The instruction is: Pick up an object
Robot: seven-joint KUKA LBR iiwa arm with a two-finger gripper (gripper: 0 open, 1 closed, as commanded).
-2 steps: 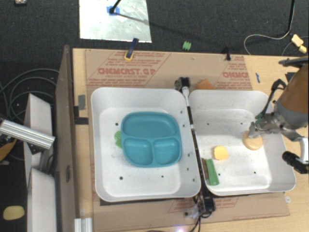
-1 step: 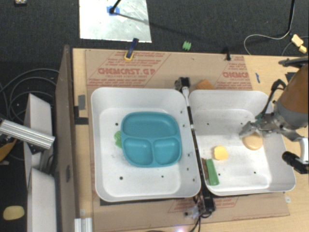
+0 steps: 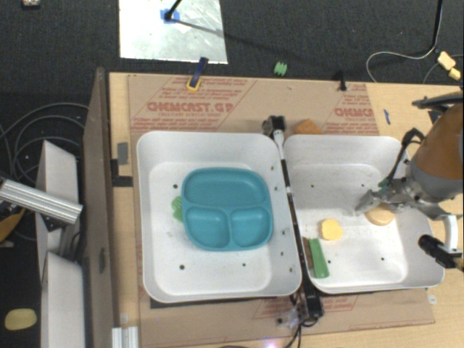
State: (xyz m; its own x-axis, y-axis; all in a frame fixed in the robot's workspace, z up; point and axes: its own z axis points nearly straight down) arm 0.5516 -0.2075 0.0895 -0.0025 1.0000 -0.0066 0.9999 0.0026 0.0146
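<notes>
Two shallow white plastic bins sit side by side on the counter: the left bin (image 3: 156,216) and the right bin (image 3: 362,267). The left bin holds one teal plastic divided tray (image 3: 226,207) with three compartments, one wide and two smaller, and one small green piece (image 3: 176,207) peeking out from the tray's left edge. The right bin holds three loose things: one pale yellow rounded block (image 3: 331,230), one flat green strip (image 3: 317,258) along the bin's left wall, and one tan rounded piece (image 3: 380,217). One grey robot arm (image 3: 441,167) reaches in, carrying one pincer (image 3: 377,200).
</notes>
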